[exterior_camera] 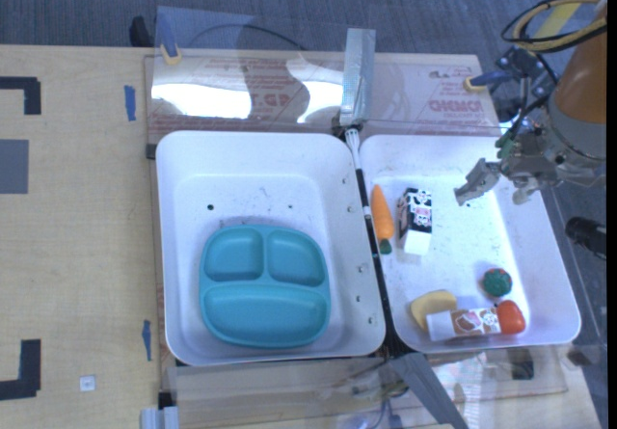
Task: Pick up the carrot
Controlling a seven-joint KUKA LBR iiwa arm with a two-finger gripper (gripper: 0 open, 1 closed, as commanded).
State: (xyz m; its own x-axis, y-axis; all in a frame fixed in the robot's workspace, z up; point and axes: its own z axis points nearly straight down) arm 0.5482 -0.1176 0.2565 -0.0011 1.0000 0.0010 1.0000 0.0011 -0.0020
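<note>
Nearest the camera, along the front wall of the right bin [564, 307], lies a small clutter: a yellow piece [432, 304], a white packet with a brown label [463, 323], an orange-red ball [511, 317] touching that packet's end, and a green ball [496, 282] just behind them. In the left bin [178, 225] sits a teal divided plate [263, 285], toward the front. The carrot [383, 217] lies in the right bin close to its left wall, lengthwise along that wall, its green end pointing to the front. Just beside it, to the right, is a small black-and-white carton [418, 221]. My gripper [474, 188] hangs over the back right part of the right bin, well apart from the carrot, with nothing between its fingers; whether those fingers are spread or closed I cannot tell at this angle.
</note>
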